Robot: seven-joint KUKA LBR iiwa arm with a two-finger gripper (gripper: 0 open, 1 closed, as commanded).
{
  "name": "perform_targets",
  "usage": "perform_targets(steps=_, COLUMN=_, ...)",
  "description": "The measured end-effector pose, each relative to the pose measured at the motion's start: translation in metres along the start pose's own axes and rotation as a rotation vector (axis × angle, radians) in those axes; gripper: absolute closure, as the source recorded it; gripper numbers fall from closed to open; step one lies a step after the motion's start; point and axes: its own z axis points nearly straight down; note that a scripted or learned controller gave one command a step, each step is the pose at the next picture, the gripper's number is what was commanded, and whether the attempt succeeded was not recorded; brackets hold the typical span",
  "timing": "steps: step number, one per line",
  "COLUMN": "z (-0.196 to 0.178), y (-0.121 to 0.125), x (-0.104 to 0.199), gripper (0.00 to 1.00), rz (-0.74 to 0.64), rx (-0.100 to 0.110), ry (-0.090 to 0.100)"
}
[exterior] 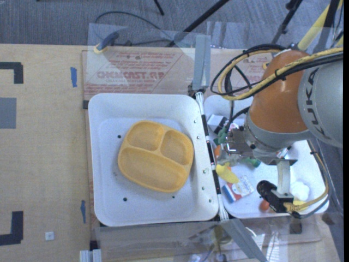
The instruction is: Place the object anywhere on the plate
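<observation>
Two bins sit side by side on the bench (43, 146), and nothing that counts toward the task is done yet, as far as you can see. The yellow plate (155, 156), with its three compartments, lies in the middle of the left bin (98, 162), and all three compartments are bare.

Every candidate for the object is in the right bin (313, 171): a yellow piece (227, 174) near the dividing wall, a small packet (240, 189) just beside it, a green piece (252, 161) partly under the wrist, and a white ball (300, 190) toward the far side. You cannot tell which of these is the chosen one.

The arm (283, 97) hangs over the right bin, its bulk covering most of the pincer (235, 146), which sits above the clutter near the dividing wall. You cannot tell whether the pincer is released or clenched, and nothing shows in its grip.

By my judgement the whole job is left: secure one thing, lift it clear of the wall between the bins, carry it across, and set it down on the plate.
</observation>
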Motion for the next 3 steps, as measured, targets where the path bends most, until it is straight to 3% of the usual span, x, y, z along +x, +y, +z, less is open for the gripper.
perform_targets(steps=1, z=-0.014, y=0.061, x=0.029, gripper=1.00, rz=-0.313, rx=-0.001, ry=0.000)
perform_targets(steps=2, z=0.035, y=0.050, x=0.055, gripper=1.00, rz=-0.084, rx=0.007, ry=0.001)
perform_targets(steps=3, z=0.035, y=0.050, x=0.055, gripper=0.00, rz=-0.083, rx=0.007, ry=0.001)
